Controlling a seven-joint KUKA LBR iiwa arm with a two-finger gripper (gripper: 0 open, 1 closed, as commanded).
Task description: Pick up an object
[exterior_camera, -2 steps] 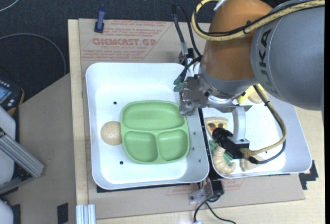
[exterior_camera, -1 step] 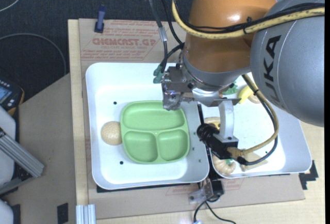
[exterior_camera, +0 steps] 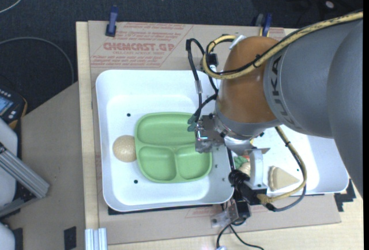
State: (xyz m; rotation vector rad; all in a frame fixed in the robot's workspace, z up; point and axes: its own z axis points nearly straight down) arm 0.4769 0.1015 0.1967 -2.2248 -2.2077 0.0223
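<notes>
End effector [exterior_camera: 200, 135] sits at right rim of green tray [exterior_camera: 167, 148] in left bin [exterior_camera: 115, 128]; can't tell if clamped or apart.

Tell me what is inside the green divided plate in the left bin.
The visible compartments of the green divided plate hold nothing. Its right edge is covered by the arm's wrist, so that part cannot be checked. A tan ball sits outside it, against its left rim.

Bench [exterior_camera: 144, 47], two white bins [exterior_camera: 115, 185] (side by side)
</notes>
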